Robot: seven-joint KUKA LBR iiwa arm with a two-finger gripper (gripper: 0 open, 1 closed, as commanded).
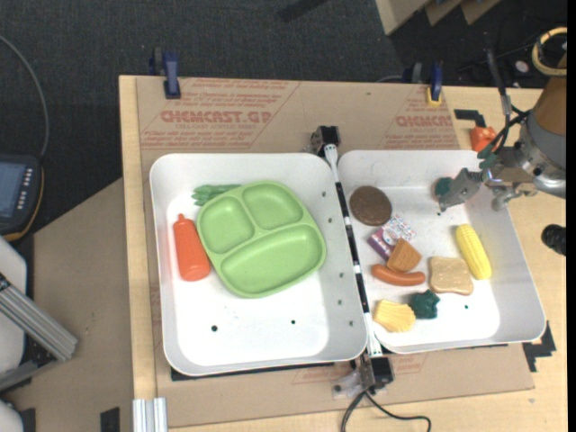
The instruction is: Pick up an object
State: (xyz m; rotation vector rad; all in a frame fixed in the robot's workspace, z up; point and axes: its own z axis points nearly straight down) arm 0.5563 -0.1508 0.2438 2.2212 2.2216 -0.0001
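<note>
We are hovering our tool (470, 190) over the right bin's (531, 318) upper right part; we cannot tell its state. The corn cob (472, 251) is lying just below it, beside the bread slice (450, 276).

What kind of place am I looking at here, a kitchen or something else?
Most likely a robot test bench in a lab, not a kitchen. The food, like the corn cob and the green divided plate, looks like plastic toys, laid in white bins clamped to a board, with the gripper above.
</note>
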